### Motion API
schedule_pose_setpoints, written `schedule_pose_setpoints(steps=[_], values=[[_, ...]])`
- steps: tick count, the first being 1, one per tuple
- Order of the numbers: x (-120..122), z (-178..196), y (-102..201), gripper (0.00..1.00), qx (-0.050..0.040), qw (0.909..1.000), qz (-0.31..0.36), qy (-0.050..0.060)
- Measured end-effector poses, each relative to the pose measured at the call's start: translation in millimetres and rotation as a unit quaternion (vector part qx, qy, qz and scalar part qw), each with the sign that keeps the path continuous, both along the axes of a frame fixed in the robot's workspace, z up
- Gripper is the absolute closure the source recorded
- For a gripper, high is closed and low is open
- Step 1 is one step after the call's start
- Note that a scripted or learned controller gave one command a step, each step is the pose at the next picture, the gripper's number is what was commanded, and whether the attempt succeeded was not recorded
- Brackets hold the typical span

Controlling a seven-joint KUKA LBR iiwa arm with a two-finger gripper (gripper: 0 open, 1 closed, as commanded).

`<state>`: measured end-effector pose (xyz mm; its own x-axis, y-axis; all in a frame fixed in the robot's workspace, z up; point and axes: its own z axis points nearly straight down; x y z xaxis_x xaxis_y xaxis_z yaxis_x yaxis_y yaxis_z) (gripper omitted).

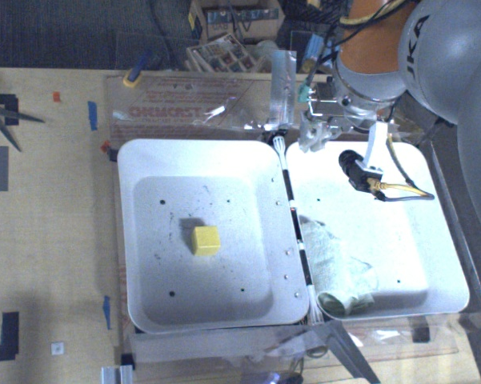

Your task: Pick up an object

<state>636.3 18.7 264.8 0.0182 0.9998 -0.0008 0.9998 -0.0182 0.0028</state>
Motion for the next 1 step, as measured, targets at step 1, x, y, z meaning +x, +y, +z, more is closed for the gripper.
schedule_pose_setpoints(steps=[1], values=[[-13.0, -23.1, -13.8, 1.0, 0.0002, 0.9999, 0.011, 0.003]])
